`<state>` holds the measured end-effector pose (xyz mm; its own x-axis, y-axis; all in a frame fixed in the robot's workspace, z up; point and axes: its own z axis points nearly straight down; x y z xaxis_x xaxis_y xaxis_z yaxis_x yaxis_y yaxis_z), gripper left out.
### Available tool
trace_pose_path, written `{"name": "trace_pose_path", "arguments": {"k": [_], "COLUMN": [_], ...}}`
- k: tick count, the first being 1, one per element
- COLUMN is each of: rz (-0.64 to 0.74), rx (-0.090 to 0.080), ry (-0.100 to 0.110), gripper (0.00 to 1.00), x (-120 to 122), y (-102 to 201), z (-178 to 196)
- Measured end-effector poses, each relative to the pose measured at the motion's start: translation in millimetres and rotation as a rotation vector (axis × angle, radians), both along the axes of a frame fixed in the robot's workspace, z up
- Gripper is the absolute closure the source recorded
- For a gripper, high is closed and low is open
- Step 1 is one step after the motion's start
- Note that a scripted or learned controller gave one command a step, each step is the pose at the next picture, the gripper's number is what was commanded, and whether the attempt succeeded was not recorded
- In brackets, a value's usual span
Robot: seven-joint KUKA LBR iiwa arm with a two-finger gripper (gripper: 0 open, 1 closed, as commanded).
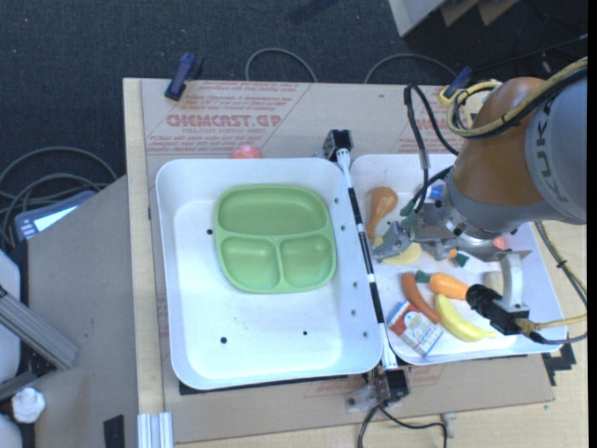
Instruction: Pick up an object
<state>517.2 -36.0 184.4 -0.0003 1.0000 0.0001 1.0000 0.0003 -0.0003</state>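
Arm [532, 147]: grey, orange band above wrist; reaches in from the right, bent downward
Gripper [403, 241]: low, pointing toward the view's left

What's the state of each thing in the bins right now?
Green divided tray: flat in the left bin, upright.
Pear-like orange piece: lying in the right bin, top left.
Carrot: lying loose.
Banana: lying loose below the carrot.
Red sausage: lying slanted.
Small packet: lying by the near rim.
Pincer: low over the right bin.
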Motion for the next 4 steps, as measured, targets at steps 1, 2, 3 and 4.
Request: {"name": "trace_pose_path", "arguments": {"k": [1,2,3,4], "rz": [-0.001,-0.001,-0.002,0.001], "rx": [-0.001,0.000,-0.001,0.000], "ry": [-0.001,0.001,-0.001,-0.001], "gripper": [0.00,0.00,1.00,1.00], "x": [24.2,-6.0,-5.7,11.9], "y": [-56.5,-60.3,-60.2,-9.9], "z": [-34.3,-100.3,-90.4,0.5]}}
